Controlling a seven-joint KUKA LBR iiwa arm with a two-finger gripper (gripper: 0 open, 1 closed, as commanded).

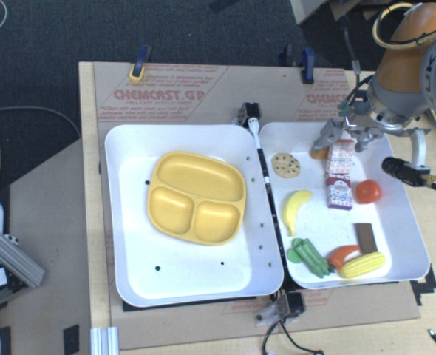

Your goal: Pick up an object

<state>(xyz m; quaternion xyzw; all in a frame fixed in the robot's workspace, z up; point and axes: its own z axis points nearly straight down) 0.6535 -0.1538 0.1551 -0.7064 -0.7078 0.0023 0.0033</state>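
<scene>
Here, your gripper hangs with fingers spread above the carton in the right bin; nothing is lifted yet.

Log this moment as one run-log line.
gripper: over right bin, above carton | grasp: unconfirmed | left bin: yellow tray

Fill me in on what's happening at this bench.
A grey robot arm reaches in from the right and has its gripper low over the far end of the right bin, just above a red and white carton. Nothing is lifted yet. That bin also holds a cookie, a banana, a tomato, a chocolate bar, corn and a green vegetable. The left bin holds a yellow divided plate.
</scene>
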